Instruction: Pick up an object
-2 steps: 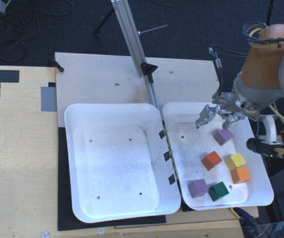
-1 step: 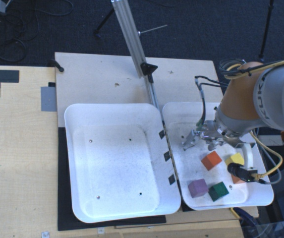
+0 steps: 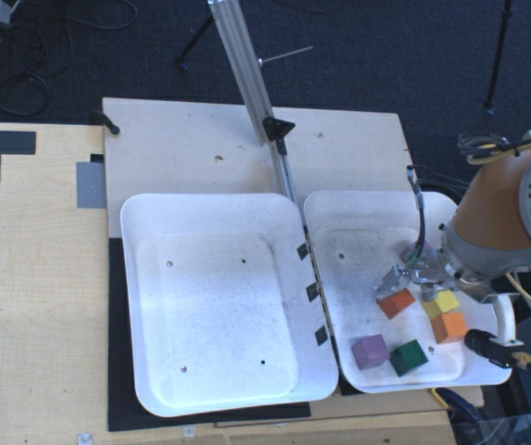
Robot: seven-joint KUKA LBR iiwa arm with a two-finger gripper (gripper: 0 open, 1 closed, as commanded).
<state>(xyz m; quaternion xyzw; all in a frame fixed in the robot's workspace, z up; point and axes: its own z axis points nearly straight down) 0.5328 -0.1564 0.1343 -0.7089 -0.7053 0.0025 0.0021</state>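
Looking down on the surface (image 3: 191,146), we see two white bins side by side. Our arm (image 3: 492,216) reaches in from the right over the right bin (image 3: 358,230), and its claw (image 3: 404,281) sits low, just above a red block (image 3: 396,302); we cannot tell whether it is clenched or released. Near it lie a yellow block (image 3: 445,301), an orange block (image 3: 449,326), a green block (image 3: 409,357) and a purple block (image 3: 370,350), all clustered in the near right part of that bin. Beside it is the left bin (image 3: 145,248).
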